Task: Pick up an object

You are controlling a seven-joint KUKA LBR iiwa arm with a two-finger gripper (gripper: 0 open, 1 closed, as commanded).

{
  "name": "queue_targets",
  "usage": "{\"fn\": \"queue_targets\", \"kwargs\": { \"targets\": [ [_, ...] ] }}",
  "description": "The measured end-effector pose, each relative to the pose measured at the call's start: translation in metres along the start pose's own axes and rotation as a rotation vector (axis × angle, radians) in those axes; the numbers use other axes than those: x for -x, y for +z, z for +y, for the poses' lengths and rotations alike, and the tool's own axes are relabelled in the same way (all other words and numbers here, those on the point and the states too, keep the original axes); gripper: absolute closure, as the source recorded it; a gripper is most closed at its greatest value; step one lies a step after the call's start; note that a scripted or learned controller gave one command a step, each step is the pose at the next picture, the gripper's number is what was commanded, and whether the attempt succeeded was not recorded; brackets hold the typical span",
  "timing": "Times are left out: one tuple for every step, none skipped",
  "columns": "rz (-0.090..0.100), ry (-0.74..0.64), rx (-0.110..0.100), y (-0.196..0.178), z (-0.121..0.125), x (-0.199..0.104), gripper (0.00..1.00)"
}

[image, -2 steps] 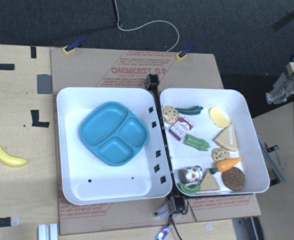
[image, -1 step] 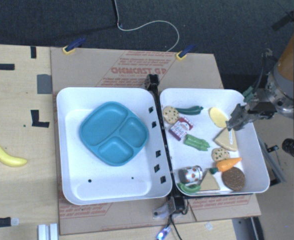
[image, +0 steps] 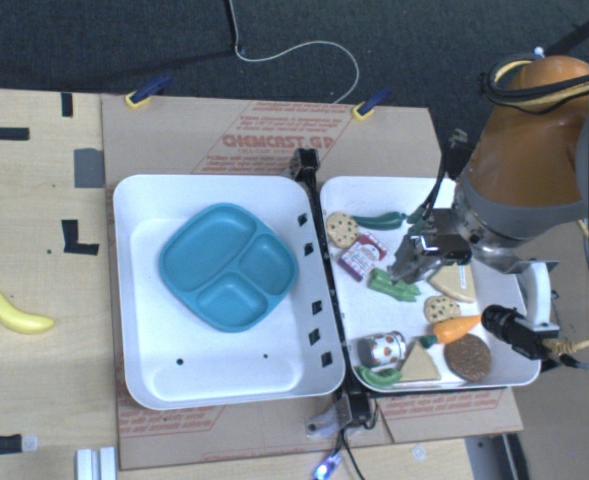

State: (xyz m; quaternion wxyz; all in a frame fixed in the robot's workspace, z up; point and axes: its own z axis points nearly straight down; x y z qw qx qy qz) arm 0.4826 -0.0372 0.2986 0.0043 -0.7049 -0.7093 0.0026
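The right bin [image: 354, 193] holds several toy foods: a chocolate-chip cookie [image: 341, 230], a green chili [image: 382, 219], a red-and-white packet [image: 360, 259], a green leafy piece [image: 392, 287], a carrot [image: 456, 328], a brown round patty [image: 468, 358], a sandwich wedge [image: 420, 366] and a small can [image: 383, 348]. My gripper [image: 411, 267] hangs low over the bin's middle, just above the green leafy piece and right of the packet. Its dark fingers point down and to the left; nothing shows between them.
The left bin [image: 144, 368] carries a blue divided plate [image: 228, 265]. A yellow banana [image: 16, 312] lies on the bench at the far left. The arm's grey and orange body [image: 524, 158] covers the right bin's far right side. A cable [image: 294, 53] loops behind the bins.
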Motion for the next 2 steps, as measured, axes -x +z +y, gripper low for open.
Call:
{"fn": "queue_targets", "kwargs": {
  "targets": [
    [-0.001, -0.001, 0.012, -0.041, 0.007, -0.048, 1.00],
    [0.002, -0.006, 0.019, -0.133, 0.001, -0.128, 1.00]
  ]
}}
